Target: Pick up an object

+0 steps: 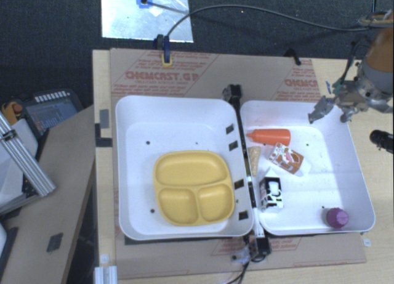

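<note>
Gripper (334, 110) hung over the far right corner of the right bin (360, 172), above the rim. Two fingers stood clearly apart, wide open, nothing between them. Arm (375, 73) reached in from the right.

Candidates all lay in the right bin. Carrot (269, 135) sat near the far left corner, lying along the far wall's direction. Packet (287, 159), red, white and brown, lay just beside it toward the middle. Cone (253, 159), tan, lay against the left wall. Carton (271, 193), black and white, stood by the left wall toward the near side. Purple piece (337, 217) sat alone at the near right corner. Left bin (132, 153) held a yellow tray (193, 186) with three compartments, toward its near right.

Risks, as judged: a descent from this spot would likely hit the rim or bare floor, as nothing lay beneath the fingers. Carrot, packet and cone sat close together, so a grab there might nudge a neighbour or close on two. The packet looked flat, so the fingers could slide over it. The purple piece sat close to the corner walls, leaving little finger room.

Writing: board (203, 70) under the bins read "CHEMCAST GP", printed in red, upside down from this view. Packet and carton print too small to read.
</note>
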Available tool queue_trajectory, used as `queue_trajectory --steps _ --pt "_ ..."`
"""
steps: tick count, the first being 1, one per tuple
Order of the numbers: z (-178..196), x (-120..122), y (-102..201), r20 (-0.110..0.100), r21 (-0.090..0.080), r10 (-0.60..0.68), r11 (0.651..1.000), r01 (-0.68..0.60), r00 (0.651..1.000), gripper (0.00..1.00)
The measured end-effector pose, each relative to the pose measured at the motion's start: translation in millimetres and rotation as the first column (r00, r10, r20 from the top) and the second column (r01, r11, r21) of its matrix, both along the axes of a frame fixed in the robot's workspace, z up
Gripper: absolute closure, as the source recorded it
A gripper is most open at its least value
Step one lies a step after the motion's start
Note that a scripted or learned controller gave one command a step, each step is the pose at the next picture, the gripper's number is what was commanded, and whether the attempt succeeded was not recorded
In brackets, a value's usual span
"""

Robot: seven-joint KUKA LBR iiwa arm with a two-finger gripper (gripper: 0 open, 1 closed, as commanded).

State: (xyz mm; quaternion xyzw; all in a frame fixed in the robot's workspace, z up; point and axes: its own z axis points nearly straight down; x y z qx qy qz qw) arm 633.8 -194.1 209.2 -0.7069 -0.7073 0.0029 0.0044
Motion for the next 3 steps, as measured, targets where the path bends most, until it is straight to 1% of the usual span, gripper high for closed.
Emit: queue_trajectory --steps 1,2,3 --pt "8 3 1 0.012 -0.003 0.003 1.000 -0.003 1.000 0.00" --pt "-35 3 -5 0.010 -0.003 0.001 1.000 -0.001 1.000 0.00" --pt "-98 6 -6 0.008 -0.002 0.001 1.000 -0.001 1.000 0.00"
